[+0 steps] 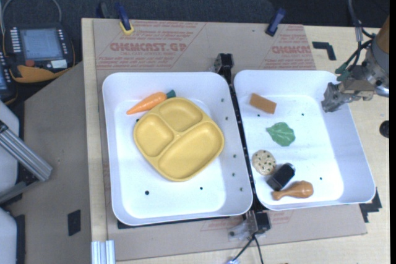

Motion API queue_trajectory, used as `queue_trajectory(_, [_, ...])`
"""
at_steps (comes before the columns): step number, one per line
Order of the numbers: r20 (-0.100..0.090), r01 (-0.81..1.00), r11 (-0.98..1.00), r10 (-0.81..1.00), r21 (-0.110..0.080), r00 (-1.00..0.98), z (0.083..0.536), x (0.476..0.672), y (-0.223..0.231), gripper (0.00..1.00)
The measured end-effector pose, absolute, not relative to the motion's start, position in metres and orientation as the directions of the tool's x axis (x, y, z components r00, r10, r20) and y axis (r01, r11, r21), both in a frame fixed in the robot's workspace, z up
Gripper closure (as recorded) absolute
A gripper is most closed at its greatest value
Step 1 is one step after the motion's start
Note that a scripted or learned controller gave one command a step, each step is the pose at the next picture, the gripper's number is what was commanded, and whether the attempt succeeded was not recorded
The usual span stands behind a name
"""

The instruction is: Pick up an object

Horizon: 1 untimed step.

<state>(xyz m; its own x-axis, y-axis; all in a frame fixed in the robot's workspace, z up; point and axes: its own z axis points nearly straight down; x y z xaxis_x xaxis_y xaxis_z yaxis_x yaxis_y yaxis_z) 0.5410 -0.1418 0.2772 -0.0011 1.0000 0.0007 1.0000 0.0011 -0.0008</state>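
I see the pincer (332,97) right of the brown block (263,103); I cannot tell its grip; green leaf (281,133) below the block.

Red print reading "CHEMCAST G.P" stands on the brown board (185,40) covering the table, well to the left of the pincer (334,97) and beyond the left bin. A fainter repeat nearer the pincer is too cut off to read.

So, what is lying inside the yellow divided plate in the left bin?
Nothing lies in the yellow divided plate; its three compartments look bare. The carrot lies beside its upper left rim, in the left bin. The bin floor beneath the plate is covered.
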Motion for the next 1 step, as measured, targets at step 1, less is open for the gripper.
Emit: queue_trajectory(1, [0.001, 1.000, 0.004, 1.000, -0.002, -0.004, 0.2631, 0.5618, -0.1013, 1.00])
